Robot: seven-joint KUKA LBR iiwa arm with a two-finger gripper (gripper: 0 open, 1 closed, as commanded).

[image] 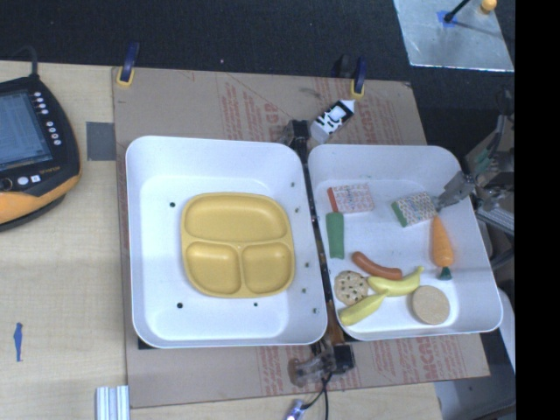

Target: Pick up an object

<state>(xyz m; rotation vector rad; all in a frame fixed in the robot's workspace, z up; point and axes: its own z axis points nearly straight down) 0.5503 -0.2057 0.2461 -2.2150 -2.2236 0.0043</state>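
Reaching in over the right rim of the right bin (472, 166), the jaws (444, 198) sit at the far right corner of that bin, their tip right against a small speckled green-edged packet (414, 208). How far the jaws are parted I cannot tell; the metalwork there blurs together, and I can't say if the packet is truly pinched or merely touched.

Just beside the packet, toward the bin's right wall, an orange carrot (442, 241) lies lengthwise, its dark green tip pointing to the near edge. Along the far wall sits a pale pink-patterned card (353, 197), with a thin red strip (332, 199) at its left and a green block (335, 234) just below that, hugging the bin's left wall. Moving to the near edge: a red sausage (377, 264) rests diagonally, touching a yellow banana (395, 283); a second banana (361, 308) lies by the near left corner, next to a speckled cookie (350, 285). A round tan disc (430, 304) sits near the bin's near right corner.

Over in the left bin (149, 234), a yellow three-compartment tray (237, 242) lies in the middle. Both bins rest on a brown cardboard sheet (219, 103) clamped at the desk's far edge. At the desk's left edge, an orange-and-black control pendant (31, 147) lies screen-up.
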